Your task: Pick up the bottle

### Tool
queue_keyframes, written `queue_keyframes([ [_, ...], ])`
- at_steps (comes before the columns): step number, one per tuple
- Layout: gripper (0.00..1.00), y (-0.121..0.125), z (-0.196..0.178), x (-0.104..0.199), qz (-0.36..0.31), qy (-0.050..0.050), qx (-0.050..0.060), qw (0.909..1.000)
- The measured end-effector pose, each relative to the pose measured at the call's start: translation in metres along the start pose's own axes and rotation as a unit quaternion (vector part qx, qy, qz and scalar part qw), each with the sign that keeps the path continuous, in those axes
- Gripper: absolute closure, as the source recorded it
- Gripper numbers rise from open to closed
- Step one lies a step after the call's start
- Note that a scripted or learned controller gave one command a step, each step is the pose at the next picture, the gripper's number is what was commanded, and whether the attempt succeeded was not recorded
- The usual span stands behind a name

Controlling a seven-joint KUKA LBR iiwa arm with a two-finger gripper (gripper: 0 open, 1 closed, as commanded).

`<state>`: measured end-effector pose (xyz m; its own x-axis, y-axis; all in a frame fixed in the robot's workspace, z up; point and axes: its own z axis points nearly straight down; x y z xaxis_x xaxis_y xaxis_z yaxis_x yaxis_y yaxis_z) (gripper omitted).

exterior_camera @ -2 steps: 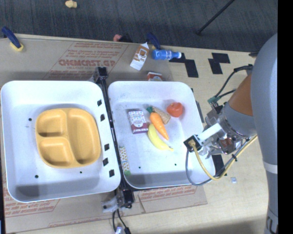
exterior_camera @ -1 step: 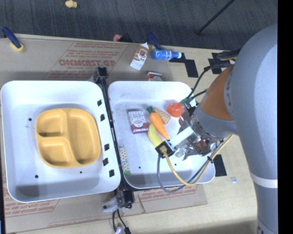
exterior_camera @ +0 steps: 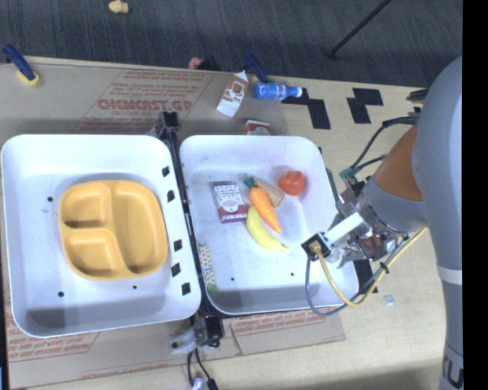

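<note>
We are at the approach step: the pincer [exterior_camera: 339, 246], state undeterminable, hangs at the right bin's [exterior_camera: 228, 299] edge, well apart from the bottle [exterior_camera: 276, 92] on the surface; next, travel there.

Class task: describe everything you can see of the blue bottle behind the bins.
The bottle is small, blue and looks plastic, with a paler end pointing right. It lies on its side on the cardboard sheet, outside both bins, behind the right bin. A small carton lies to its left. Nothing grips it.
</note>
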<state>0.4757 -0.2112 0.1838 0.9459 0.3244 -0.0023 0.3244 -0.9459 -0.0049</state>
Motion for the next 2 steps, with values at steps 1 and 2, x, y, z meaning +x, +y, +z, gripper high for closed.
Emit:
queue_keyframes([
  [1,1.0,0.0,-0.013,0.001,0.028,0.0,0.0,0.9996],
  [2,1.0,-0.062,-0.004,0.021,0.061,-0.001,0.001,0.9981],
])
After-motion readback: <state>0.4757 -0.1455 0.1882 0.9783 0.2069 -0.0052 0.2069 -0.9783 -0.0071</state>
